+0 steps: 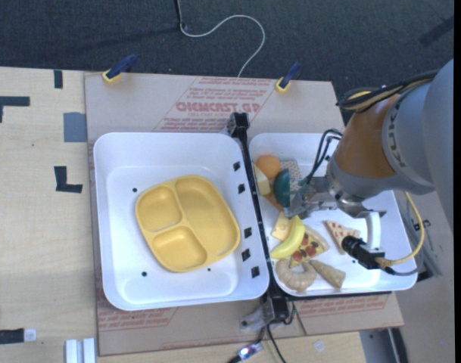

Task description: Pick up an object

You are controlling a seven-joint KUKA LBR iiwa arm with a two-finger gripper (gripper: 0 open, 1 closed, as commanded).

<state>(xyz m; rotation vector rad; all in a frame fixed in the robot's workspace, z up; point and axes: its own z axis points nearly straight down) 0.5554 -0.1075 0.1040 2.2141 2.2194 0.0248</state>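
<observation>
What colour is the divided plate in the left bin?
Yellow: the divided plate shows plainly in the camera view.

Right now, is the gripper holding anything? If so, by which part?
Cannot be told. The gripper is low in the right bin, over the toy food just above the banana, but its own body hides the contact, so no hold shows.
</observation>
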